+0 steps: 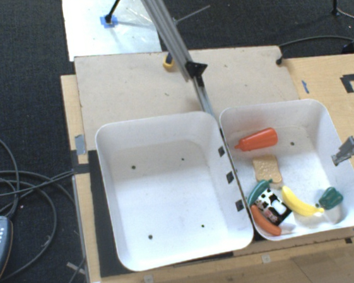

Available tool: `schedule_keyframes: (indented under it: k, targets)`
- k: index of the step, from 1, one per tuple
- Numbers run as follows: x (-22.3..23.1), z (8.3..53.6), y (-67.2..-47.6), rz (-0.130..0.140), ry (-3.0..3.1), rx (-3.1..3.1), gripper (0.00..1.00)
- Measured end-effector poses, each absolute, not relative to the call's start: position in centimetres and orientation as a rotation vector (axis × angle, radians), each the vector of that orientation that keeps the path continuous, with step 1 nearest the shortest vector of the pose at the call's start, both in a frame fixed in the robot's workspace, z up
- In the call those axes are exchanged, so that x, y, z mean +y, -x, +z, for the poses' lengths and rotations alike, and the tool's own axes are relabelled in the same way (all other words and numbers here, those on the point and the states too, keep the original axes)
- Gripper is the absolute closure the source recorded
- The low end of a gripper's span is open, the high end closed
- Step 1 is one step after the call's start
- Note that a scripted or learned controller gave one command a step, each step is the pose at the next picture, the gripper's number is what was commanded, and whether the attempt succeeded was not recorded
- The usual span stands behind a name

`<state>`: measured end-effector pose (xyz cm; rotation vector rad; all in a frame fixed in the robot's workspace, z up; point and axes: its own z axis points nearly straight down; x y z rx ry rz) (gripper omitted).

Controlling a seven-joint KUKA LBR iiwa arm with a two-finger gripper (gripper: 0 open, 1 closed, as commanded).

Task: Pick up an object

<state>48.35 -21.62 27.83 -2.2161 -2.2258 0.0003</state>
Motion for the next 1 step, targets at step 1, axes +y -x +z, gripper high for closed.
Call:
schedule_keyframes:
  k: [1]
  targets:
    - [-21.61,27.98,-48.42,-0.002,2.219,-2.227,0.00]
